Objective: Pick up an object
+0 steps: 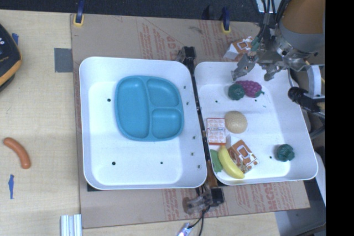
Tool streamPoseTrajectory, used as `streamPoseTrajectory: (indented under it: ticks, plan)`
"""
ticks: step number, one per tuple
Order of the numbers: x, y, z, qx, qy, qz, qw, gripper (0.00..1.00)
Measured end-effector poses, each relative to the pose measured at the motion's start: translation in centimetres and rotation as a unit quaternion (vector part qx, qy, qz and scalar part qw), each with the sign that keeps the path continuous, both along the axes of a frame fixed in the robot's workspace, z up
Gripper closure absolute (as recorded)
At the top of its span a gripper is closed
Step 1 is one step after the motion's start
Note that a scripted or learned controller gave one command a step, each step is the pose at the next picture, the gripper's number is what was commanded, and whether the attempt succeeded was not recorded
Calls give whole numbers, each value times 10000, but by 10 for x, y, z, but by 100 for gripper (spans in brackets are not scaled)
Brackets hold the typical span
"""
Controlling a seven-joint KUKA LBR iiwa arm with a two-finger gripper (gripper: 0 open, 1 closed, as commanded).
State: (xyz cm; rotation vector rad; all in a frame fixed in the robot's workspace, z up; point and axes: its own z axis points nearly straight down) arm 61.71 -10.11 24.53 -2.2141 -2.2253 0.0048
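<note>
We take the right bin (pixel 296 135) as our landmark; it sits on the surface (pixel 38 113) just beside the left bin (pixel 91 119), which holds a blue divided plate (pixel 148 107). Above the right bin's far edge hangs the tool (pixel 256 70), its two fingers spread wide with nothing between them.

Just below the tool, in the far part of the right bin, lie a purple grape bunch (pixel 251 87) and a dark green lump (pixel 237 92), touching each other. We judge the grapes the likeliest pick: they look like a light, knobbly plastic toy, probably stiff enough to grip, though the bumps may let a finger slip, so we would close across the bunch's narrow middle.

Nearer the bin's centre sit a beige round thing (pixel 236 121) and a small red-and-white packet (pixel 215 131). At the near edge lie a banana (pixel 229 163), smooth and curved, a second packet (pixel 243 155) touching it, and a small green ball (pixel 285 152) well apart.
</note>
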Motion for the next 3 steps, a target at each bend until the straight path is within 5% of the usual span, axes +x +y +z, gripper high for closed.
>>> streamPoseTrajectory:
  ticks: [1,2,3]
  plan:
    - [37,-28,-53,-14,0,-6,10000,0]
    - [40,-43,-133,-32,-85,5,10000,0]
    - [40,-45,-122,-49,-88,9,9999,100]
